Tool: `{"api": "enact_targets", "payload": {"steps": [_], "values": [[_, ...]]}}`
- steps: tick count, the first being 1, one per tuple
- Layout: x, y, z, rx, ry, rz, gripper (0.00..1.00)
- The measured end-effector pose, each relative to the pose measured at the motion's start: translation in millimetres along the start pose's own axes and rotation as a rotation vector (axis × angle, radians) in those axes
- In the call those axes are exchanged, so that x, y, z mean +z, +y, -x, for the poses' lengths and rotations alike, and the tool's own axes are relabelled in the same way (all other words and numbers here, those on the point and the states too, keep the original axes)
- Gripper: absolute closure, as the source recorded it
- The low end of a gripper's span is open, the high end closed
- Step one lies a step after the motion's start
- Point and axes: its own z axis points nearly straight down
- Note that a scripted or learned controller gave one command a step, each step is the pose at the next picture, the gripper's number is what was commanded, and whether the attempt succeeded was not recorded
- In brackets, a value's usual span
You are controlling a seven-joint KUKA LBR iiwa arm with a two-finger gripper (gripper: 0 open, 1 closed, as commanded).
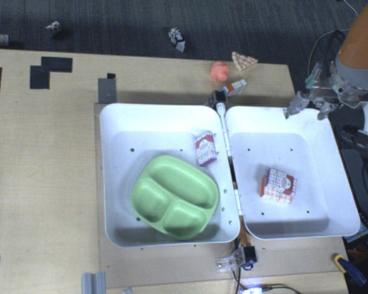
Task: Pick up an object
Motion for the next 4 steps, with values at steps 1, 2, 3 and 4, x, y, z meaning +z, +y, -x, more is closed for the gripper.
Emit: {"api": "enact_targets", "payload": {"steps": [1, 2, 3, 4], "values": [[114.5, 3.7, -28.3, -0.002, 0.000, 0.002, 0.00], [85.7, -83.8, -33.3, 0.002, -0.001, 0.000, 0.00], [109.0, -144.7, -58.7, 0.004, -0.007, 0.021, 0.00], [98.5, -143.1, -59.4, 0.003, -0.008, 0.025, 1.00]]}}
